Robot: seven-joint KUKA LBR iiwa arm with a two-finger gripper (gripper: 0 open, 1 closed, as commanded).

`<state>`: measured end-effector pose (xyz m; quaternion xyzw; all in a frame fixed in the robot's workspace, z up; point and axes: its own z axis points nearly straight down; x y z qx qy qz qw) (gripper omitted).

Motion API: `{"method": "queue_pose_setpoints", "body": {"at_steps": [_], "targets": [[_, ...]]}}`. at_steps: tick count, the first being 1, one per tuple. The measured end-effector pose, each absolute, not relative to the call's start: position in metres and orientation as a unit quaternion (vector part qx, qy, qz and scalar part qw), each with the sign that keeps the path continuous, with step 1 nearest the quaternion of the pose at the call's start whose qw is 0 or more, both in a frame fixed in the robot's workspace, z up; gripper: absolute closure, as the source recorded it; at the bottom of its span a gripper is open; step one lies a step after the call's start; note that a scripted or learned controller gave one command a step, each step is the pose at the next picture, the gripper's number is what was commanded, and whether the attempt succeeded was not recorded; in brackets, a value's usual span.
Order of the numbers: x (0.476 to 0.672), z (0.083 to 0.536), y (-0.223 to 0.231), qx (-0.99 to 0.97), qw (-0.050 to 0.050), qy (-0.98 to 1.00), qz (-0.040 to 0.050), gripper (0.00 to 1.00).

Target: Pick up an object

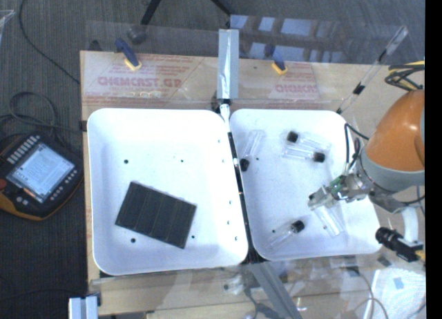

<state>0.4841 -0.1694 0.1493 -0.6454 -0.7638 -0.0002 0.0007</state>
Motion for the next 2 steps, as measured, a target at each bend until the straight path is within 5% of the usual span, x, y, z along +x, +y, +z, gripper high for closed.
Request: {"method": "queue_pose_setpoints", "body": {"at_steps": [1,2], "targets": [[0.5128,0.188,-0.1465,-0.647,0.001,-0.763,0.0005,1.0],[0.5128,0.1879,-0.1465,-0.647,0.001,-0.763,0.0004,0.0]]}}
